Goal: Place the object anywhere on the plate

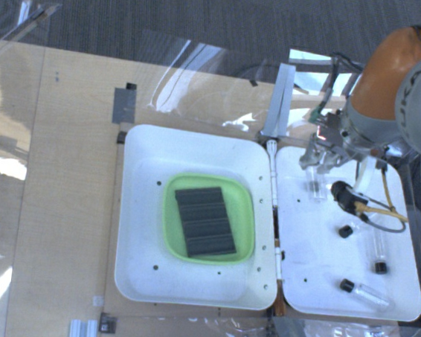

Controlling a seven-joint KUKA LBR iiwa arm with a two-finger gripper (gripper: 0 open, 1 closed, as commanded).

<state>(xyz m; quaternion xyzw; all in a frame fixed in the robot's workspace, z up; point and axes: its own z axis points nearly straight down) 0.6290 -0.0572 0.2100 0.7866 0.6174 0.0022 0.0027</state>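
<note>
table [52, 185] carries two white bins. left bin [129, 268] holds a green plate [168, 231] with a dark ribbed block [204, 222] lying flat at its centre. right bin [399, 296] holds the arm [399, 79], entering from 2 o'clock. gripper [317, 162] sits near the bin's 11 o'clock corner; cannot tell its opening or any hold. small capped vials [362, 291] lie toward 5 o'clock.

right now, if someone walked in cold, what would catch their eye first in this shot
The bright green plate in the left bin stands out most, with a dark ribbed block lying flat on it. Next is the grey arm with its orange band, reaching in from the right so the gripper hangs over the far end of the right bin, where small clear vials with black caps lie scattered.
</note>
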